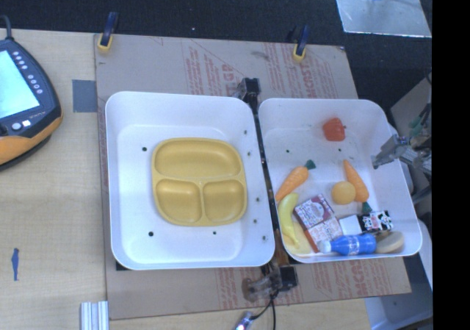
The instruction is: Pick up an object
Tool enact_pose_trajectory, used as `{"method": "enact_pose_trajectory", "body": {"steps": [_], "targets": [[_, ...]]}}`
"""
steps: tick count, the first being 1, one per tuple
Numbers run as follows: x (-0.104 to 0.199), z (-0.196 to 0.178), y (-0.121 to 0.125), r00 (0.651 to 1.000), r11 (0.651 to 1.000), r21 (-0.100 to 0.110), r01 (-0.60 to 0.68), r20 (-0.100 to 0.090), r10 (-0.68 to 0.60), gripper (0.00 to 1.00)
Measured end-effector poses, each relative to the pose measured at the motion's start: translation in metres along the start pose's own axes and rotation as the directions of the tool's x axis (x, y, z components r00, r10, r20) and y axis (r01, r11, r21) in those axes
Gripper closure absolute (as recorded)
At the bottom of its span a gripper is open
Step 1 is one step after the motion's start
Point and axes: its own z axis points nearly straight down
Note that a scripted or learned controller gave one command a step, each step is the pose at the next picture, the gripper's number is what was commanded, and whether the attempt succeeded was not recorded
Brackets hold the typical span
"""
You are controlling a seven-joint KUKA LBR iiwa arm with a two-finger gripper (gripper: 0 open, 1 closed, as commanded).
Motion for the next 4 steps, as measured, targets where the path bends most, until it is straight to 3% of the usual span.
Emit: {"method": "enact_pose_trajectory", "body": {"steps": [1, 2, 3, 4], "targets": [[-0.002, 0.115, 0.076, 1.000, 1.000, 0.003, 0.004, 0.001, -0.004, 0.00], [-0.014, 0.179, 0.039, 1.000, 1.000, 0.002, 0.002, 0.001, -0.002, 0.00], [0.033, 0.178, 0.139, 1.000, 1.000, -0.002, 0.001, -0.001, -0.001, 0.00], [-0.015, 0.107, 0.146, 1.000, 1.000, -0.002, -0.002, 0.000, 0.002, 0.00]]}}
